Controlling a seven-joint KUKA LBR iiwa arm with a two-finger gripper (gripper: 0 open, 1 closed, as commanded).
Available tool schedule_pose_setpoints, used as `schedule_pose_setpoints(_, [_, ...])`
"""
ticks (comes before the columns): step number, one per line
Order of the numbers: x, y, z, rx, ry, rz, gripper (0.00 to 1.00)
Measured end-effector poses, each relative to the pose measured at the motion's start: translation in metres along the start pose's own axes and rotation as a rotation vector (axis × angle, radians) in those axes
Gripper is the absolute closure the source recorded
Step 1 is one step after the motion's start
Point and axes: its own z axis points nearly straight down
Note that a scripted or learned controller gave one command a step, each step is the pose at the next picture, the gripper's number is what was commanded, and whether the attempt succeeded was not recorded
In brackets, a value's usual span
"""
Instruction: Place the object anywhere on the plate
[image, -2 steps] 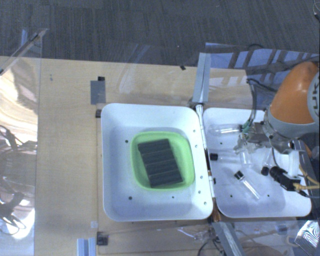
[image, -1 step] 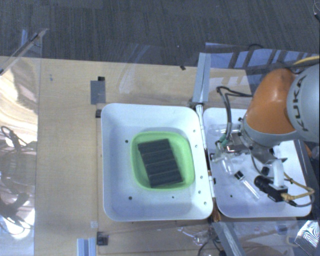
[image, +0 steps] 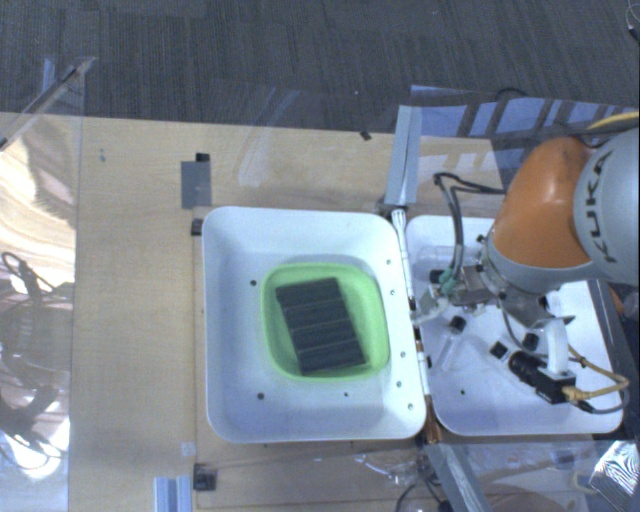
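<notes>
Plainly, the dark ridged block (image: 320, 325) lies flat on the green plate (image: 275, 300), inside its raised rim and turned a little askew to the plate's sides. The plate sits in the middle of the left bin (image: 230, 300), so the block's weight rests wholly on the plate and nothing props or pins it. From how things lie, I judge the placing already done: no edge of the block hangs over the rim.

The tool (image: 452, 300) is over the right bin (image: 480, 405), close to that bin's left wall and well apart from the block. It carries nothing that I can see. The wrist and the bulk of the arm (image: 545, 215) hang above it and cover much of it, so I cannot tell whether it is spread or pressed together.

A few small dark bits (image: 497, 349) lie on the right bin's floor near the tool. They are too small to name, and might be loose scraps or parts of the rig. An upright metal post (image: 405, 165) stands at the far end of the seam between the bins. The two bin walls meet there, and they are the one ridge any move toward the plate would have to clear. The counter (image: 130, 300) to the left of the bins is bare wood.
</notes>
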Motion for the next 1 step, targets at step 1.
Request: schedule_pose_setpoints(1, [0.0509,0.0138,-0.0003,-0.002,0.0,0.004,0.0])
